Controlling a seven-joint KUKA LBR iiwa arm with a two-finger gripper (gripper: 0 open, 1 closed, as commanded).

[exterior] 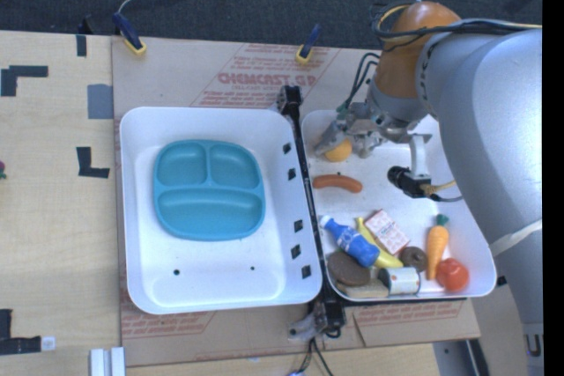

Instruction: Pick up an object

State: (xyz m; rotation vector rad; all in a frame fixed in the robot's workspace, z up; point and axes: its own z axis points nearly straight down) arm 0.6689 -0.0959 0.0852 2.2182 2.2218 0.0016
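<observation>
Grey metal fills the right of the frame as the arm [493, 101] reaches in, orange band [414, 35] up top, and the gripper [345, 139] is down in the upper left corner of the right bin [480, 233], right at a small yellow-orange piece [337, 151] (a toy fruit, by the look of it). Whether it has hold of that piece, I cannot tell. Just below lies a sausage [337, 183]. Lower down, a cluster: blue bottle [350, 242], carrot [436, 244], red tomato [453, 275], brown cookie [351, 270]. Over in the left bin [141, 216], a teal divided plate [210, 189] sits in the middle
</observation>
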